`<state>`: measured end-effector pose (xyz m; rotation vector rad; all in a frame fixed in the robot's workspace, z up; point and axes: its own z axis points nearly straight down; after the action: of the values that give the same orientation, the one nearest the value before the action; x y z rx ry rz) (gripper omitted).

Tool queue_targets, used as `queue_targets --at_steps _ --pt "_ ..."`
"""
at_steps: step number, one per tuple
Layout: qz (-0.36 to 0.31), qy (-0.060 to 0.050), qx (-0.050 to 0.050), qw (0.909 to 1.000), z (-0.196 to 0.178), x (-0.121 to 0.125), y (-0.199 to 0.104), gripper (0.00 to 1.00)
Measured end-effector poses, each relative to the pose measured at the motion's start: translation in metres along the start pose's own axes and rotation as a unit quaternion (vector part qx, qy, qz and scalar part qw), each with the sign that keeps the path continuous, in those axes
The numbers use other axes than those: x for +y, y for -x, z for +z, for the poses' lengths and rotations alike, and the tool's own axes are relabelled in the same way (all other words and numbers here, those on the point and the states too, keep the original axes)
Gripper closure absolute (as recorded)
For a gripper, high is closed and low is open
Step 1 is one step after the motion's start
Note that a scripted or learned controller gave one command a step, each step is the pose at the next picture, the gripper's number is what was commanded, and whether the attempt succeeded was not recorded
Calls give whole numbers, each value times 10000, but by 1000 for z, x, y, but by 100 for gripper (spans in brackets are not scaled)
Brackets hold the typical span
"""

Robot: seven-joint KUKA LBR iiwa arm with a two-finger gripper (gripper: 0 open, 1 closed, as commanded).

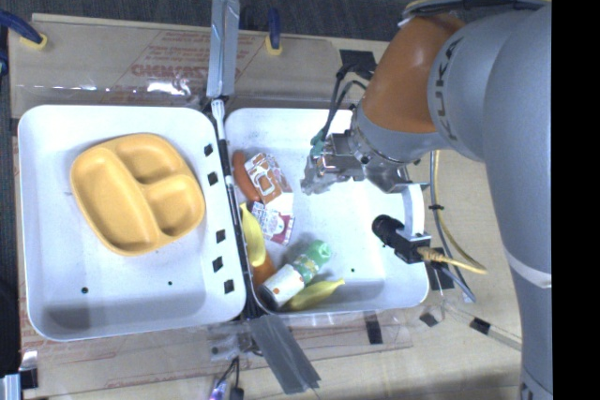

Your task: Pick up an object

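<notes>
My gripper (317, 171) hangs over the right bin (361, 281), in its upper middle, just right of an orange-red snack packet (260, 174). Nothing shows between it and the bin floor below. Under the packet lies a small white and red sachet (278, 225). Along the bin's left wall lies a yellow banana-shaped piece (253, 237). A clear bottle with a green cap (300, 267) lies tilted near the front, with another yellow piece (317, 292) under it. The grey arm with its orange band (412, 75) covers the bin's far right corner.
The left bin (47, 295) holds a yellow divided plate (138, 191). A black fitting with a yellow-tipped cable (398, 239) sticks out near the right bin's right wall. Bare white floor lies right of the gripper and below it.
</notes>
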<state>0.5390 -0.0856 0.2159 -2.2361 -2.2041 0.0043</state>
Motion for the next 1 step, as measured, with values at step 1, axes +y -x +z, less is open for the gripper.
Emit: queue_targets --at_steps 1 --pt "0 -5 1 10000 1 0 0 0"
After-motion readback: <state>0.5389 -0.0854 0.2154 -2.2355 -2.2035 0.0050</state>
